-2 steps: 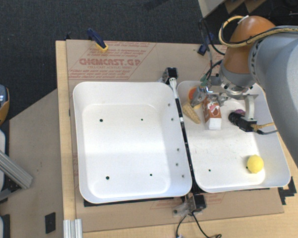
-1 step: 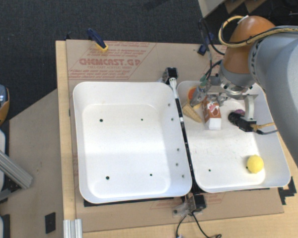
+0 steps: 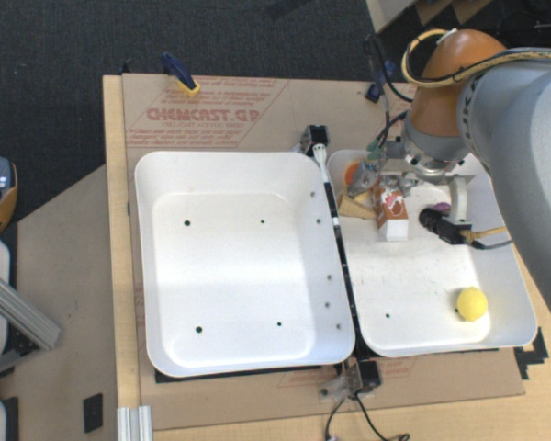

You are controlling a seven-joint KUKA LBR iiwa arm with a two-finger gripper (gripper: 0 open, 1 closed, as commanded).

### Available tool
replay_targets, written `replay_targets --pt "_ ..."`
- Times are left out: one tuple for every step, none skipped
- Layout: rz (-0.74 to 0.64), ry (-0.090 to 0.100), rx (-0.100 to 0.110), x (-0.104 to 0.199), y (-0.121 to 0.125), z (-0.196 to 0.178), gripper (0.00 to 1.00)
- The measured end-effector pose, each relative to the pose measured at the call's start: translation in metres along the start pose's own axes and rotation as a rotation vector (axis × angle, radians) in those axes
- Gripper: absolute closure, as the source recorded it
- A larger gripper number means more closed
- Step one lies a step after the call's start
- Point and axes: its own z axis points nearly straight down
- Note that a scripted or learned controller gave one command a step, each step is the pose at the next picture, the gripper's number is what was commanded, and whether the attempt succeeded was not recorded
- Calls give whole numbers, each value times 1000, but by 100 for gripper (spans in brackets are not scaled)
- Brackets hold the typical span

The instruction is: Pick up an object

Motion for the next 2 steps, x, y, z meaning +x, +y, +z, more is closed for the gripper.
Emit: replay_targets --pt "0 1 0 -2 0 0 0" --pt "0 1 0 -2 0 0 0"
